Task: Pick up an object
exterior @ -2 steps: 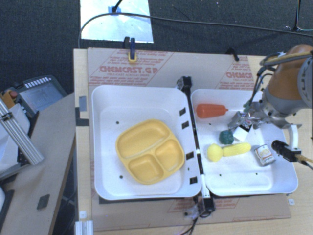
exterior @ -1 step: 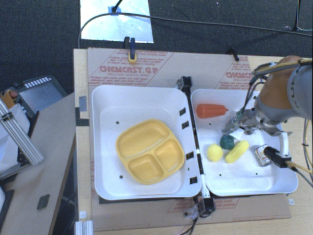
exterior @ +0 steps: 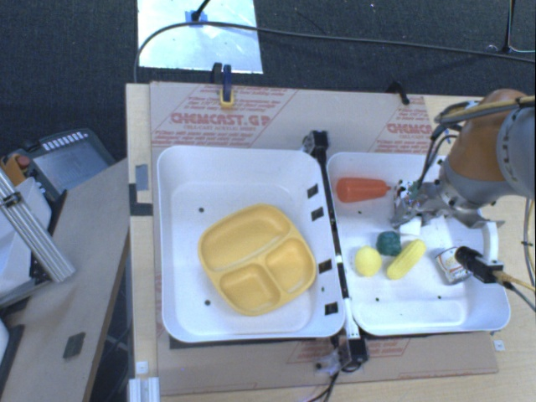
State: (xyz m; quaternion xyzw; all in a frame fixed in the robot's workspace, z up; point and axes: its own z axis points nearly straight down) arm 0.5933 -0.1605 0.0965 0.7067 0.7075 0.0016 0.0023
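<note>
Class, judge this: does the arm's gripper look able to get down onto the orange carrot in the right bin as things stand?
Probably yes. The carrot lies alone near the right bin's far edge, nothing on top of it, and the gripper hovers just beside its tip.

Bright, even overhead light; soft focus, faint shadows.

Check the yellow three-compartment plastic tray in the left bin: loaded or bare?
Bare: the yellow three-compartment plastic tray shows plain yellow in all three compartments.

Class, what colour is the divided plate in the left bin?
Yellow: the divided plate shows best in the camera view.
</note>
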